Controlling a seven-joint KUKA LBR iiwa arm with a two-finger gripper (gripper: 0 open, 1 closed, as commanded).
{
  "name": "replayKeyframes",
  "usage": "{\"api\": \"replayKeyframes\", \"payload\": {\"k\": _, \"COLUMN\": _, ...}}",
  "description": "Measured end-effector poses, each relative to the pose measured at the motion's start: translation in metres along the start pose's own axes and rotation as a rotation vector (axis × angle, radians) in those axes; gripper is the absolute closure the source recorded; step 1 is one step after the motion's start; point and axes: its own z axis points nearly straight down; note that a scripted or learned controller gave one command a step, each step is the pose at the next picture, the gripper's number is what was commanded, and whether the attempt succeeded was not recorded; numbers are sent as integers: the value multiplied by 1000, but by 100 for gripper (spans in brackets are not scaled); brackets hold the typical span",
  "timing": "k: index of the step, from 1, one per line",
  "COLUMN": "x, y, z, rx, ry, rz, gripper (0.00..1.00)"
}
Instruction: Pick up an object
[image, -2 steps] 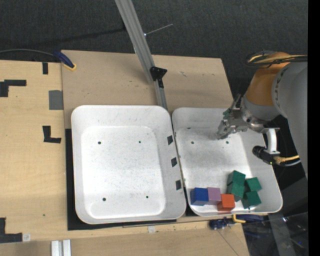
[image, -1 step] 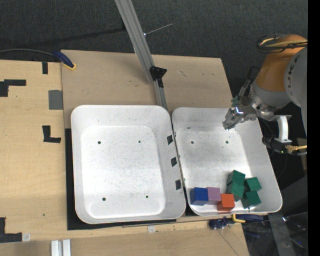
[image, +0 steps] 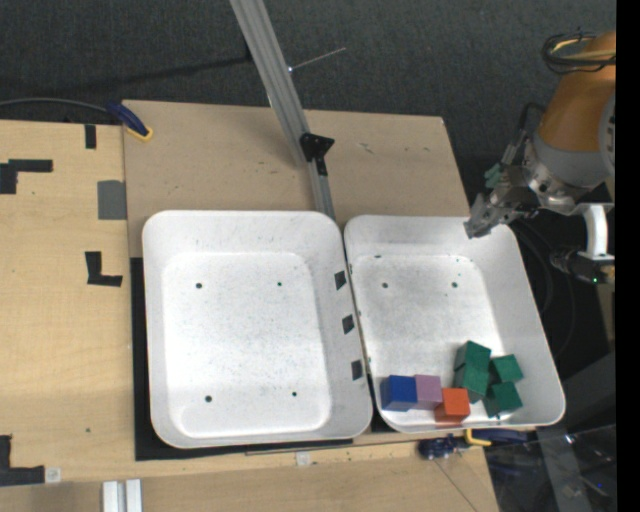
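arm reaches in from the right, gripper (image: 480, 222) angled down-left, wrist tilted.

bins (image: 250, 225) — white plastic, speckled, smooth | bench (image: 210, 150) — matt wood | blocks (image: 489, 375) — matt

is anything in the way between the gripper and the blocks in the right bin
Nothing visible. The gripper sits at the far rim of the right bin, and bare white floor lies between it and the blocks clustered in the near corner: blue block, purple block, orange block, green blocks.
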Motion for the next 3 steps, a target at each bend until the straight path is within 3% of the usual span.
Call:
{"api": "replayKeyframes", "payload": {"k": 1, "x": 0, "y": 2, "z": -51, "rx": 1, "ry": 0, "rz": 0, "gripper": 100}}
{"api": "replayKeyframes", "payload": {"k": 3, "x": 99, "y": -23, "z": -36, "rx": 9, "ry": 3, "rz": -4, "gripper": 100}}
